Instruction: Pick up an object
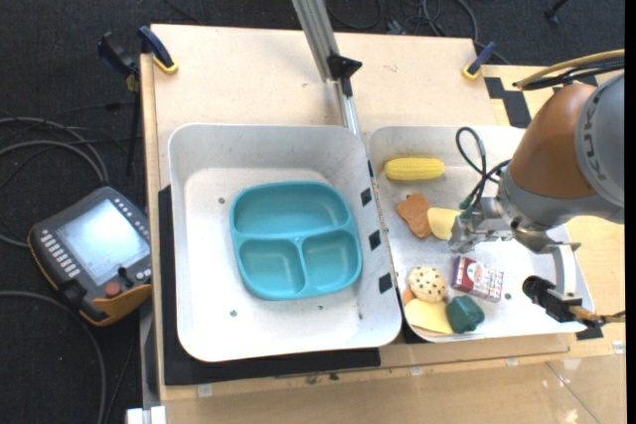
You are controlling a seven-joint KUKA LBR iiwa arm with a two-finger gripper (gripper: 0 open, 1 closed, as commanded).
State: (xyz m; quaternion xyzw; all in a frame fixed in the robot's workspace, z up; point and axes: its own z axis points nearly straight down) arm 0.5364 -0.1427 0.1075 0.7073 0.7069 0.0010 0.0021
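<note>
From my station I see the arm (566, 154) reaching in over the right bin (390, 142), its gripper (473, 235) low above the middle of that bin. I cannot tell how the gripper is set, and I see nothing held in it.

I take the red carton (478, 279) as my landmark; it lies flat just below the gripper. Just left of the carton sits a spotted cookie (428, 284). Below the carton and touching it is a dark green piece (464, 314), with a pale yellow slice (427, 317) beside that. Above and to the left of the carton lie an orange-brown piece (415, 214) and a yellow wedge (441, 222), and farther up a yellow corn cob (414, 170). Well to the left of the carton, in the left bin (199, 154), rests a teal divided plate (295, 238).
</note>
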